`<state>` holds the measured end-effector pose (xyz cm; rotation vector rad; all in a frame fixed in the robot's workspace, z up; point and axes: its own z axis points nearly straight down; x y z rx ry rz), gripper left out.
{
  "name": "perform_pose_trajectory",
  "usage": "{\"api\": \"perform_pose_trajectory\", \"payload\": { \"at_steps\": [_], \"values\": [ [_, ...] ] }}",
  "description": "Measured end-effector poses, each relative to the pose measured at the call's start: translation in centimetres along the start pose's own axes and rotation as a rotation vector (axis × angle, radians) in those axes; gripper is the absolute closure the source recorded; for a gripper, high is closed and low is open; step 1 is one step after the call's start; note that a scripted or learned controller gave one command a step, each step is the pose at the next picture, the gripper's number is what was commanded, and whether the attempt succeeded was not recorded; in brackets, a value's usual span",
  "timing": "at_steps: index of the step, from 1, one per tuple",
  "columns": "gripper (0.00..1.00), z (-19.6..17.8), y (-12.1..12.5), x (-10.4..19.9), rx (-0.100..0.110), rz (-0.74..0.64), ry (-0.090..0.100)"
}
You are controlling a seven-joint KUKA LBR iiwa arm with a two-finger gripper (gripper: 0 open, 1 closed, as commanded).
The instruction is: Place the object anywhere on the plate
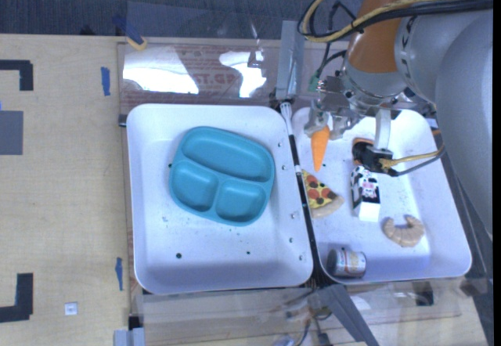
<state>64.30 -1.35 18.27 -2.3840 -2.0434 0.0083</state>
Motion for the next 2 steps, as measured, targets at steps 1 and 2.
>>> {"api": "perform_pose_trajectory", "payload": {
  "at_steps": [1, 2],
  "values": [
    [1.00, -2.35, -4.35, 6.97, 0.000, -0.134, 0.003],
    [0.00, -2.25, -4.34, 6.79, 0.002, -0.131, 0.001]
  ]
}}
